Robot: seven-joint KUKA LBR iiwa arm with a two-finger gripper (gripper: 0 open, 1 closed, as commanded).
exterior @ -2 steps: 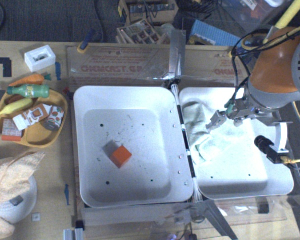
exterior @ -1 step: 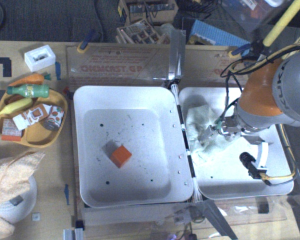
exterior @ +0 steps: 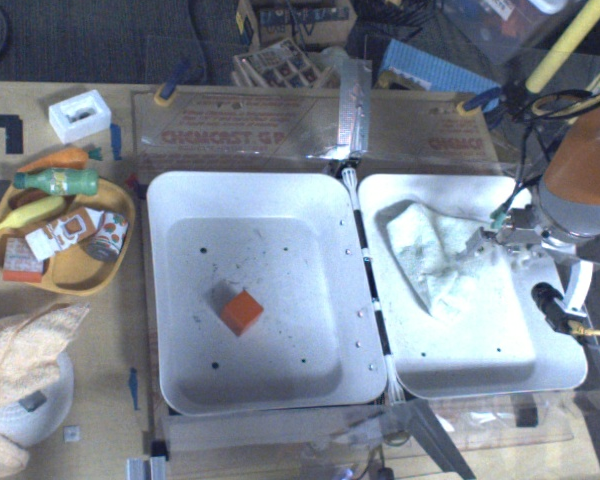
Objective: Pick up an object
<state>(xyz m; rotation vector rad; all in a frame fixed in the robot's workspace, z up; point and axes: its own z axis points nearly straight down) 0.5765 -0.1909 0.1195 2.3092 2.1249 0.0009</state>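
Gripper [exterior: 500, 236] is sitting over the right bin [exterior: 555, 368], hanging right at the edge of a crumpled white cloth [exterior: 430, 253]; honestly can't tell what state it's in from this angle. Grey arm [exterior: 580, 183] with its orange band is reaching in from the right. Over in the left bin [exterior: 170, 268], an orange block [exterior: 243, 311] is lying near the middle, well apart from all that. Off to the far left, a yellow bowl [exterior: 60, 278] is holding toy food.

Left bin [exterior: 180, 218]: open floor all around 1 orange block [exterior: 243, 312]. Right bin [exterior: 510, 363]: crumpled cloth [exterior: 435, 253] fills upper-left, arm [exterior: 580, 183] overhangs right edge.
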